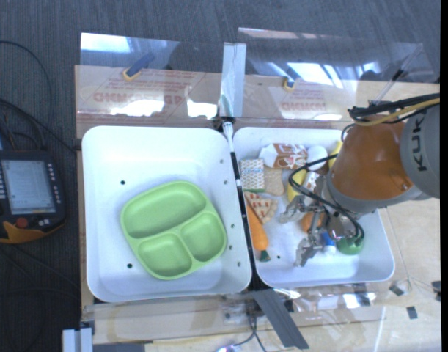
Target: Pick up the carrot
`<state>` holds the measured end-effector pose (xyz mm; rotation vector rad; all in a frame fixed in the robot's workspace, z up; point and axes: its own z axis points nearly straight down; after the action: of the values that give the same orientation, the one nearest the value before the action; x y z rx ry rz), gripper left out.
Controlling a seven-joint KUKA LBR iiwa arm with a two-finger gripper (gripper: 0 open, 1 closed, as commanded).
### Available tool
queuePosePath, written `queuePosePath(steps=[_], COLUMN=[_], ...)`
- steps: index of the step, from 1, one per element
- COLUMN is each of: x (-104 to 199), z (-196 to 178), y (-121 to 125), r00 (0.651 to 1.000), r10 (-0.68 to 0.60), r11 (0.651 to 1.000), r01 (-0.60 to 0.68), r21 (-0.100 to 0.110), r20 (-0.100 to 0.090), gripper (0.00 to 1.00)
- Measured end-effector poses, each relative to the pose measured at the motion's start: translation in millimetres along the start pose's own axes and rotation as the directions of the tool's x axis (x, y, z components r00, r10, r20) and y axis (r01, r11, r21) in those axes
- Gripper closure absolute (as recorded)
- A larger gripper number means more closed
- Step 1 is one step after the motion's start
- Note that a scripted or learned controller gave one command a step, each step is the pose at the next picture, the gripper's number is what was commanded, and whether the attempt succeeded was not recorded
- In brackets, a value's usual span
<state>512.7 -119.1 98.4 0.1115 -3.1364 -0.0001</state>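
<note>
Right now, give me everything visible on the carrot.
The carrot is a small orange toy, plastic by its look, with a green stub at its near end. It lies flat in the right bin, lengthwise along the left wall, beside the divider between the bins. Its far end meets a waffle-patterned piece. The gripper hangs to its right, apart from it, not holding it.

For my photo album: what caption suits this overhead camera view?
Robot arm's tool hovers in the right bin, carrot lying by its left wall.
</note>
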Motion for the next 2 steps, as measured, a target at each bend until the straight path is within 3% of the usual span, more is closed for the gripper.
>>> queuePosePath(steps=[1, 2], x=[-2.1, -30.5], z=[-10.7, -86.2], y=[1.4, 41.9], r00=[1.0, 0.768], r10=[-0.003, -0.641], r11=[1.0, 0.768], r01=[0.003, 0.641], r21=[0.002, 0.002], r20=[0.005, 0.007], gripper=[1.0, 1.0])
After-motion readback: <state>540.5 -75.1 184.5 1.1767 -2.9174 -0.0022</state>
